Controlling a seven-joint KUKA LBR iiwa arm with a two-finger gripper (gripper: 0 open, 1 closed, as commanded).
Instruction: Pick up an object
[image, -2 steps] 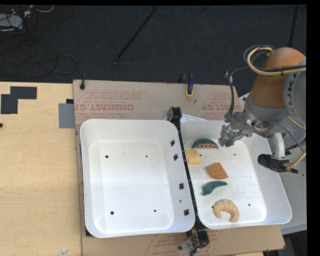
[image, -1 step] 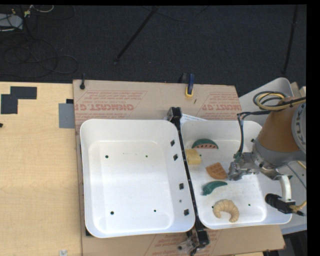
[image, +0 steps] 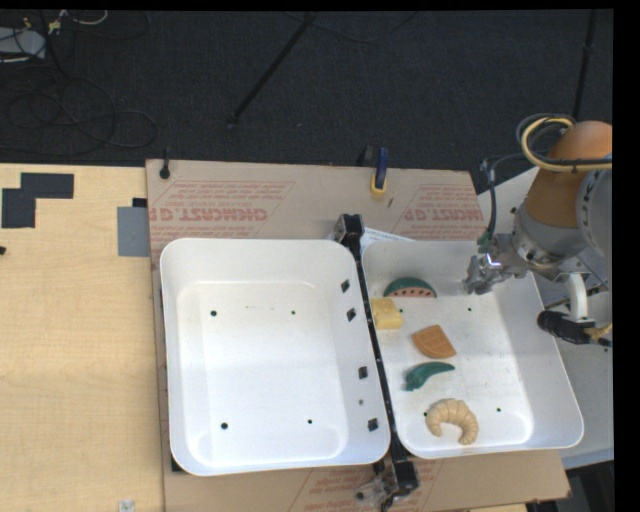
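- Right shallow white plastic bin holds five small items.
- Landmark: orange wedge-shaped piece, roughly mid-bin.
- Watermelon-slice toy, green rind with red face: up and left of the wedge, near the bin's far wall.
- Pale yellow block: left of the wedge, against the divider.
- Dark green curved pod-like piece: just below the wedge, long axis running lower-left to upper-right.
- Tan croissant-shaped toy: further below the wedge, curve opening downward.
- Left shallow white plastic bin: well left of the wedge.
- Metal two-finger tool: up and right of the wedge, over the bin's far-right part, nothing seen between its tips; can't tell whether its tips are apart or together.
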